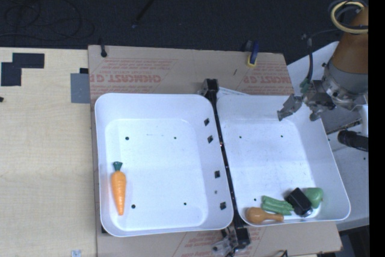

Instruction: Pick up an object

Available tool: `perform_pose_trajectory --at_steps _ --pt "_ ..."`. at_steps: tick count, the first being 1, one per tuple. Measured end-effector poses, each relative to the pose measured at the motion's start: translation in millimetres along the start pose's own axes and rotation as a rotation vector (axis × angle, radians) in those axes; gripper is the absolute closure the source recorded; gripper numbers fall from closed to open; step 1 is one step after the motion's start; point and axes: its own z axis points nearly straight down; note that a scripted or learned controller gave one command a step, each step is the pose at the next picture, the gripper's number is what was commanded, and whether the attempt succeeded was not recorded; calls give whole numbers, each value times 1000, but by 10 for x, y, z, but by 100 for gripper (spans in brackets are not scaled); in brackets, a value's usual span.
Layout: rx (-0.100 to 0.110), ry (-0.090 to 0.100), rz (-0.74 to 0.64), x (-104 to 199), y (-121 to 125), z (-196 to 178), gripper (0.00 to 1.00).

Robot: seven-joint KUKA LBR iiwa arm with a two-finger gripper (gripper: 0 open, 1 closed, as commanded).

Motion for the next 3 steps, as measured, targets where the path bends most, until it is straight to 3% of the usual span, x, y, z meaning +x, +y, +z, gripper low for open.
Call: perform_pose_trajectory --at_steps 1,2,3 --pt "4 2 -3 464 245 1229 0" --pt "-13 2 -7 1118 284 -153 0" --pt "-17 -1 -3 1561 248 -3449 0"
